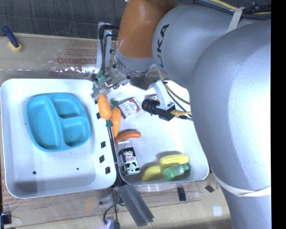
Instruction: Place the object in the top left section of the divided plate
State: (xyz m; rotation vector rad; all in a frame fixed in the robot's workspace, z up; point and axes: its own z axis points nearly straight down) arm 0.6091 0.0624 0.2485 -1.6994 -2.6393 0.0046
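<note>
A blue divided plate (57, 120) lies in the left bin (47, 175), with one long section and two smaller ones. My gripper (99, 83) hangs over the wall between the two bins, at the far left corner of the right bin (157, 140). Just below it an orange carrot (103, 108) lies along that wall, and a second carrot (116, 119) rests beside it. Whether the gripper touches the first carrot is hidden by the wrist.
The right bin also holds a pink carton (129, 108), a sausage (127, 135), a cow-patterned carton (128, 160), a banana (151, 172), a yellow piece (174, 159) and a green bottle (176, 171). The arm covers the bin's far right.
</note>
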